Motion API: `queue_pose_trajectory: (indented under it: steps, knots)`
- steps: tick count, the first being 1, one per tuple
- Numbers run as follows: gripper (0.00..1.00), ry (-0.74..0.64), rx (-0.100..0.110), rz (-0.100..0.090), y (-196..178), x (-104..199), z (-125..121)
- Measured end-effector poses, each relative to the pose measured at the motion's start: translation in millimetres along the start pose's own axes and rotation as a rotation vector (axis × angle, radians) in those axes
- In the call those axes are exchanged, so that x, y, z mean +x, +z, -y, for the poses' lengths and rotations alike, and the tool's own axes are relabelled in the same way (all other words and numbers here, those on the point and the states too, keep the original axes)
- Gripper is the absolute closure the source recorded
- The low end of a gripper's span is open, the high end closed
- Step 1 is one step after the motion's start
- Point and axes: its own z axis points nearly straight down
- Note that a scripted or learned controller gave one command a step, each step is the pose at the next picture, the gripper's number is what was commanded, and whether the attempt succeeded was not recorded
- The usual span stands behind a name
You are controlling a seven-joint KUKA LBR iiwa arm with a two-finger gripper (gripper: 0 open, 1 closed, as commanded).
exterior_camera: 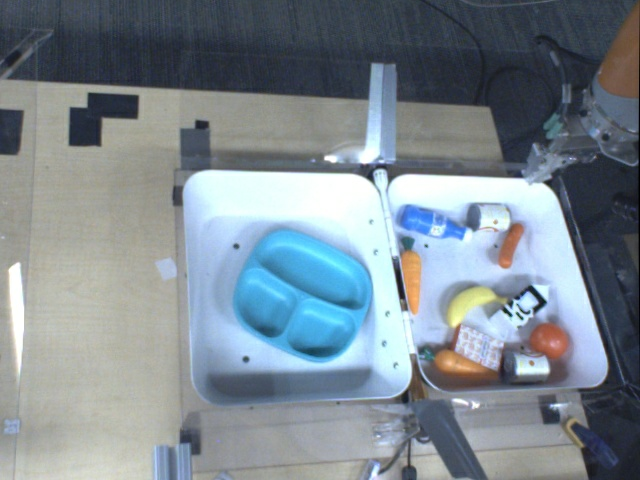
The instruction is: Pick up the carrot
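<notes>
An orange carrot [410, 280] with a green top lies lengthwise along the left wall of the right bin [575, 258]. A smaller orange-red carrot-like piece [511, 245] lies near the bin's upper right. A fat orange vegetable [462, 365] rests at the bin's front edge. My gripper [553, 150] hangs outside the bin's far right corner, high and well away from the carrot, with nothing seen in it.
The right bin also holds a blue bottle [432, 222], a small can [488, 216], a banana [474, 301], a black-and-white item [523, 305], a tomato [549, 341], a patterned box [478, 347] and a second can [526, 366]. A blue divided plate [301, 294] sits in the left bin [210, 268].
</notes>
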Motion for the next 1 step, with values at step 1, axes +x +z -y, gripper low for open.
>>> queue_pose_trajectory:
  steps: [1]
  knots:
    - [1.00, -0.004, -0.008, 0.003, -12.8, 0.5, -2.3]
